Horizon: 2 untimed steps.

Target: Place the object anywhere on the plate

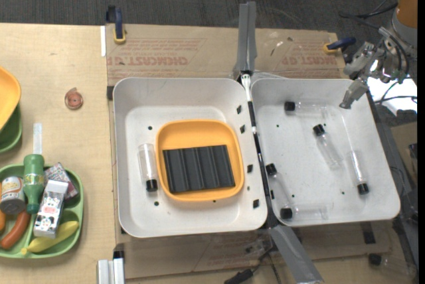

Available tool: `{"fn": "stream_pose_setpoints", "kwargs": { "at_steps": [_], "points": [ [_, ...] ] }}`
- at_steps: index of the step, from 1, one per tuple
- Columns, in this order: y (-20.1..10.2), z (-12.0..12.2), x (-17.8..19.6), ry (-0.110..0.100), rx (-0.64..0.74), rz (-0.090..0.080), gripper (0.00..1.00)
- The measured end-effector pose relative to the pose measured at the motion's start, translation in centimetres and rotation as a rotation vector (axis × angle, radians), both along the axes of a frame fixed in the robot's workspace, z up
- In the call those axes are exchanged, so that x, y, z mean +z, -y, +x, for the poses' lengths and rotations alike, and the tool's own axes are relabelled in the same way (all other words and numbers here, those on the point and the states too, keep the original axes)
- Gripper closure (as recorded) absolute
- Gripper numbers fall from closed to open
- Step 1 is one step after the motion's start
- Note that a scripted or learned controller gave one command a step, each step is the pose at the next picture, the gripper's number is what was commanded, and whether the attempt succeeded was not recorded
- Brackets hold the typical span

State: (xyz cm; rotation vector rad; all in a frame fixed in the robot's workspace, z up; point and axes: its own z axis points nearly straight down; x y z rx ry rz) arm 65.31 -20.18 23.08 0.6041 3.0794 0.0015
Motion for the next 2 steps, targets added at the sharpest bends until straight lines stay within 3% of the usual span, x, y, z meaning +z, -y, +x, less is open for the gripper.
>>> {"fn": "stream_pose_setpoints", "kwargs": {
  "at_steps": [1, 2],
  "points": [
    [2.02, -0.11, -0.27, 0.002, 0.162, -0.001, 0.0],
    [1.94, -0.43, 0.65, 0.002, 0.291, -0.002, 0.0]
  ]
}}
